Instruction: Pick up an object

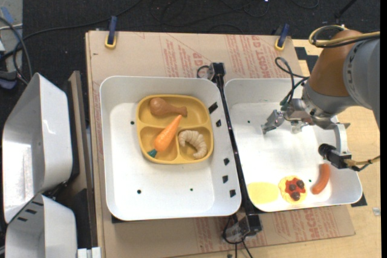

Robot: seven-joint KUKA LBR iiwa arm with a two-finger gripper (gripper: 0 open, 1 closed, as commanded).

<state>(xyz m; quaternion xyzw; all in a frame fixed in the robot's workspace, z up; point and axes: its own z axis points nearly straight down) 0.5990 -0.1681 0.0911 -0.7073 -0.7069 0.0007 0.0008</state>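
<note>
Gripper (272, 124) over the right bin (254, 96), holding nothing.
Whether it is spread or pressed together, I cannot tell; sausage (320, 179), pizza (294, 188) and yellow disc (263, 192) lie near the bin's front edge; left bin (121, 190) bears a tray (145, 107) with drumstick (167, 107), carrot (167, 134), shrimp (194, 142).
</note>
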